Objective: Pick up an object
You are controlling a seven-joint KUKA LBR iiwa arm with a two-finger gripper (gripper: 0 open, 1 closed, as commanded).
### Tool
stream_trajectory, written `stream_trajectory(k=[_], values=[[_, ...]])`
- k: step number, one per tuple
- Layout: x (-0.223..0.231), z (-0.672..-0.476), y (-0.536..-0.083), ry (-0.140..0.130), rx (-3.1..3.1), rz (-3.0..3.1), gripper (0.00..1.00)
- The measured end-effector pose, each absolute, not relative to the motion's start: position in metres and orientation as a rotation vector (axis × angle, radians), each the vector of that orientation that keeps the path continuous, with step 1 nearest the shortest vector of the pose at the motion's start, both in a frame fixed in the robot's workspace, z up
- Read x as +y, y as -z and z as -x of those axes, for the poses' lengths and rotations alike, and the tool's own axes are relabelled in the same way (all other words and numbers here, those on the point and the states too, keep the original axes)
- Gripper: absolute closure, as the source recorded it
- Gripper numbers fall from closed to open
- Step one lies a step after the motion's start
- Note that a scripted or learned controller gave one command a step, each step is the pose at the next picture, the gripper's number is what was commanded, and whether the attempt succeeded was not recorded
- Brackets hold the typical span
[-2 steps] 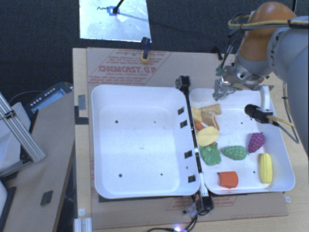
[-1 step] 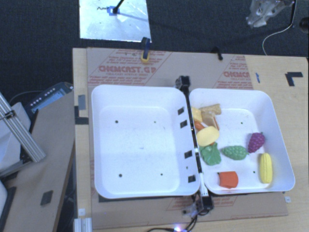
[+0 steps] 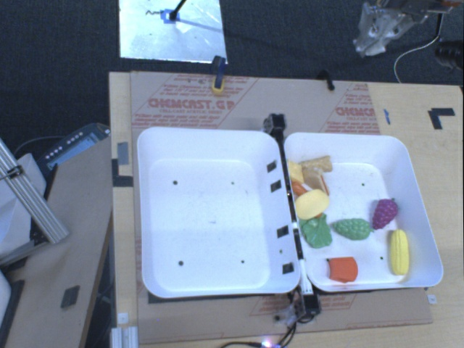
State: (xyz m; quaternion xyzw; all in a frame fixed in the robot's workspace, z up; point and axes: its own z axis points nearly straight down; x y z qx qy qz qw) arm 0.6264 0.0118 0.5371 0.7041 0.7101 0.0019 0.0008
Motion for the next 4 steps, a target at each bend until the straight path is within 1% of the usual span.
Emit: stream_trajectory(k=[1, 2, 3, 4], values=[[0.069, -0.576, -0.526, -0.004, 2.234, -2.210, 1.00], [0.114, -0.482, -0.537, -0.006, 2.235, -2.209, 1.00], [0.111, -0.487, -0.547, -0.009, 2.229, -2.211, 1.00], [0.203, -0.485, -0.443, 0.010, 2.239, -2.211, 1.00]])
